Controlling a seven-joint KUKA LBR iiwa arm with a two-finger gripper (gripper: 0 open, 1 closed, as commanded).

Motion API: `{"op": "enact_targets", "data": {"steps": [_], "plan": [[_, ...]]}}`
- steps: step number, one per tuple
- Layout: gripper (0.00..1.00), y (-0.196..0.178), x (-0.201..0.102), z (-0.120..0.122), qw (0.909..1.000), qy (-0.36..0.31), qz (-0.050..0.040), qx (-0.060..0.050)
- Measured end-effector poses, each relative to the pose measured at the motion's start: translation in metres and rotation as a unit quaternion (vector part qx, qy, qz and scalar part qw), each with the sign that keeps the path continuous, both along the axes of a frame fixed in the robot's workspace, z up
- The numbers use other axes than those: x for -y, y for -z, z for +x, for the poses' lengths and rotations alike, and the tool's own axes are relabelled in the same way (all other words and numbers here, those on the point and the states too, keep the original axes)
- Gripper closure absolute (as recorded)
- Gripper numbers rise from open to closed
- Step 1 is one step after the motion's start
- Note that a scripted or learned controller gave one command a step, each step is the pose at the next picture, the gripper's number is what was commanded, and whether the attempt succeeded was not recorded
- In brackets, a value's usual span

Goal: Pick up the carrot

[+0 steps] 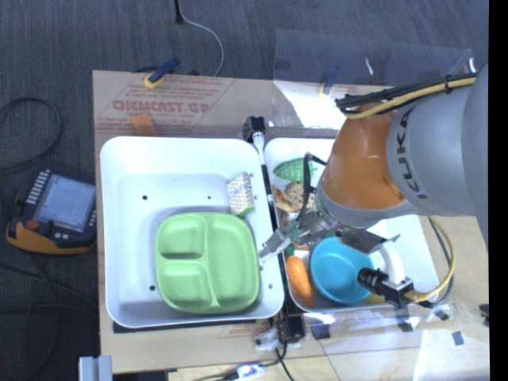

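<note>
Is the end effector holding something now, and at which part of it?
It cannot be told. The end effector sits just above the carrot, beside the blue bowl, but no hold shows.

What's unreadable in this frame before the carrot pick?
- Tool: its fingers are small and blurred against the bin divider in the camera view; open or shut is unclear.
- Carrot: partly visible; the blue bowl overlaps its right side.
- Right bin: the arm hides much of it.
- Items by the green netted thing: too cluttered to identify.
</note>
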State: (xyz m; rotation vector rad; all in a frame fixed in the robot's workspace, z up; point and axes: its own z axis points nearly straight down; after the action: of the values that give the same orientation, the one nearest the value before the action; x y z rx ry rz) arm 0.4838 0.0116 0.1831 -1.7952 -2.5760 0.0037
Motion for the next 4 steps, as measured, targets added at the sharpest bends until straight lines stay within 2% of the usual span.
{"op": "enact_targets", "data": {"steps": [1,2,3,4], "plan": [[0.00,0.000,0.044,0.000,0.9978,0.066,-0.0006,0.000],[0.00,0.000,-0.007,0.000,0.9999,-0.015,0.0002,0.000],[0.00,0.000,0.044,0.000,0.9970,0.077,-0.0007,0.000],[0.00,0.000,0.045,0.000,0.9990,0.044,-0.0010,0.000]]}}
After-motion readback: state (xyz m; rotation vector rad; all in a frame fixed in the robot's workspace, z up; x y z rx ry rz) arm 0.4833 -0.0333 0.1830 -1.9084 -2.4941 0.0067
